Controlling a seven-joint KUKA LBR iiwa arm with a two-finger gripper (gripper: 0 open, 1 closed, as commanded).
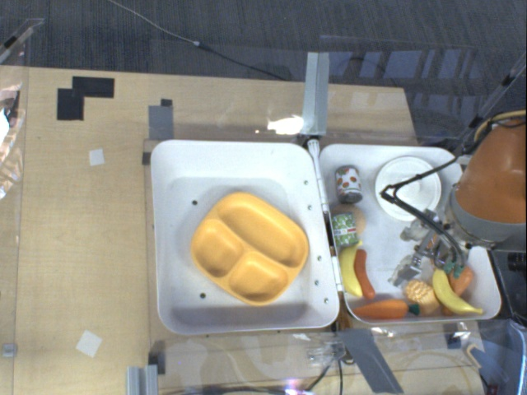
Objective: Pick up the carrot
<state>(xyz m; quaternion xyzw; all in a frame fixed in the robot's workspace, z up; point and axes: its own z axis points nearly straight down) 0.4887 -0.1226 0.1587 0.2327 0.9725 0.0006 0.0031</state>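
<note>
Jaws hang low over the right-hand part of the right white bin (494, 307), amid a tangle of metal parts and black cable, and whether they stand wide or narrow cannot be told from this slant. Nothing can be seen held between them.

Nearest the camera, the carrot (383, 309) lies flat against the bin's near wall, its length running along that wall. It sits nearer the camera than the jaws and to their left in the view, apart from them. At the carrot's right end rests a bumpy yellow item (420, 291), which lies between the carrot and the jaws. Just right of that curves a yellow banana (454, 296), with a small orange piece (464, 280) touching its far side.

Farther in, by the bin's left wall, a second banana (349, 271) lies beside a slim red-orange item (363, 273). Beyond them stands a green-labelled container (346, 229), then a small can (348, 184), with a round white plate (410, 187) at the far side.

Across the divider, the left white bin (177, 220) holds a yellow divided tray (249, 245). Both bins sit on the wooden tabletop (74, 245).
</note>
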